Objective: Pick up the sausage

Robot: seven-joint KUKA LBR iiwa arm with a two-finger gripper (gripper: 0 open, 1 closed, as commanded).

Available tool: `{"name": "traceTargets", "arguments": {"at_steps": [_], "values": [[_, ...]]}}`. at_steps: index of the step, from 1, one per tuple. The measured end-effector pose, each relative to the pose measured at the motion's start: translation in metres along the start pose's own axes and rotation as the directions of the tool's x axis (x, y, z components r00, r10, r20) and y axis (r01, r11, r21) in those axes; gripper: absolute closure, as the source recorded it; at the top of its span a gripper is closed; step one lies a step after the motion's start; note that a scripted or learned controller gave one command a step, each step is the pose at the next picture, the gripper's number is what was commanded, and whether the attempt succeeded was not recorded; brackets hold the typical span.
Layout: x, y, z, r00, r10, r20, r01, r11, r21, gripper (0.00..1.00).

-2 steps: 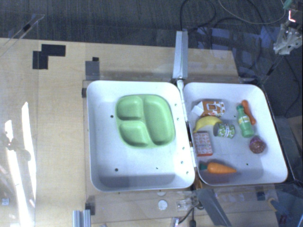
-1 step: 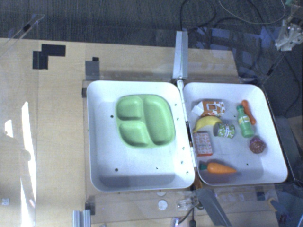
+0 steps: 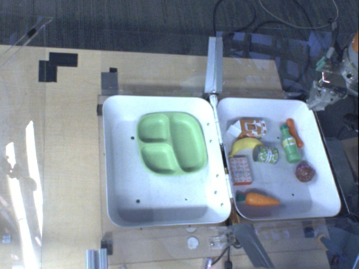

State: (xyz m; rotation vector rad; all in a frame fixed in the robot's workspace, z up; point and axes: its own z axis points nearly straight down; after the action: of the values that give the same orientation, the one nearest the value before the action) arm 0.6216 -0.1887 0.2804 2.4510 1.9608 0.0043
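**Off the far right corner, sausage lying in the bin**

Beyond the far right corner of the right bin (image 3: 322, 150), my arm's end (image 3: 331, 86) hangs outside the rim, over dark floor and cables rather than over the bin's contents. At this angle it is small and blurred, so I cannot tell whether my jaws are open or closed; nothing shows between them.

The sausage (image 3: 295, 133), a slim orange-red piece, lies in the right bin near that same far right corner, slanted, right against the green bottle (image 3: 290, 146) on the bottle's right side. Left of the bottle sits a small green jar (image 3: 266, 154), touching a banana (image 3: 247, 145). Behind the banana lies an orange-and-white carton (image 3: 251, 128), and in front of it a pinkish flat packet (image 3: 240, 170). A carrot (image 3: 261, 199) lies along the near wall, and a dark red round item (image 3: 304, 172) sits apart on the right.

On the tabletop (image 3: 61, 167), the left bin (image 3: 120, 195) holds a green divided plate (image 3: 171, 142).
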Motion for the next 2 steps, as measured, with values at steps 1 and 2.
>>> {"name": "traceTargets", "arguments": {"at_steps": [1,2], "values": [[0.017,0.023,-0.033,0.999,0.054,0.000,-0.054,0.999,-0.002,1.00],[0.021,0.045,-0.043,0.996,0.084,-0.001,-0.084,0.996,-0.005,1.00]]}}
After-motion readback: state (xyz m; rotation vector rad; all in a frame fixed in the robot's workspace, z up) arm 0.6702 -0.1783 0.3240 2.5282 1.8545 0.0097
